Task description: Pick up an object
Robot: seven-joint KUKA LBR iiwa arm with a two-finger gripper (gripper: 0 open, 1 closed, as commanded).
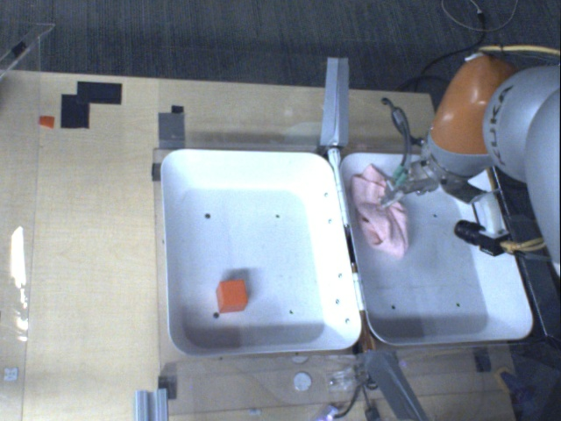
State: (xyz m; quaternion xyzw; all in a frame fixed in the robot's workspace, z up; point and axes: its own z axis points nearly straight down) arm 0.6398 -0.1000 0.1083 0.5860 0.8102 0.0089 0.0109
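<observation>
1. Camera view: the two-finger gripper [396, 187] is reaching into the right shallow white bin [456, 310] near its back-left corner, touching the crumpled pink cloth [380, 213]; whether it is gripping, I cannot tell.
2. A small orange block [232, 296] is lying near the front edge of the left shallow white bin [263, 178], probably an alternative target.
</observation>
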